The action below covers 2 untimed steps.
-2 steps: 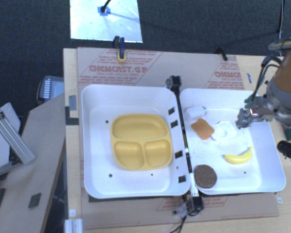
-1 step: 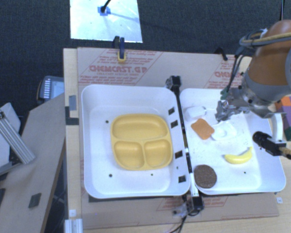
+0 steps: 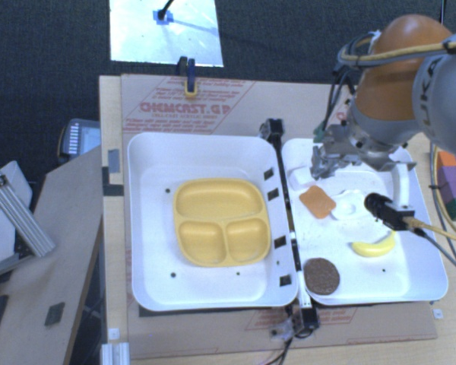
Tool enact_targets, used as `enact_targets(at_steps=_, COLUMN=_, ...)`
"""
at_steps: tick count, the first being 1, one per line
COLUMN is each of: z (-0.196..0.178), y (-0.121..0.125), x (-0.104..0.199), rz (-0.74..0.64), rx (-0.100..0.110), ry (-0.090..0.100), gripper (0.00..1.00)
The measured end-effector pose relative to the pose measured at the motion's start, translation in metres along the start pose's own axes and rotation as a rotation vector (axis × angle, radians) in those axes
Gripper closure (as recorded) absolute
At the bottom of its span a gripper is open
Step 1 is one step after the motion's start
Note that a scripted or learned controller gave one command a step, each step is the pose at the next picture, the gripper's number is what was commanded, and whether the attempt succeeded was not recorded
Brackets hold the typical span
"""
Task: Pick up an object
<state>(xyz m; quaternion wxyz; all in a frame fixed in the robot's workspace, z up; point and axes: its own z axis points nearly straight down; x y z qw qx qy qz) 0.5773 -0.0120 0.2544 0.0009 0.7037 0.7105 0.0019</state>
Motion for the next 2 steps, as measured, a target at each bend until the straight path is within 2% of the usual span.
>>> enact_targets(at_steps=2, z=-0.001, y=0.031, x=0.103, rz=0.0, rx=0.001, ry=0.001, gripper=1.0)
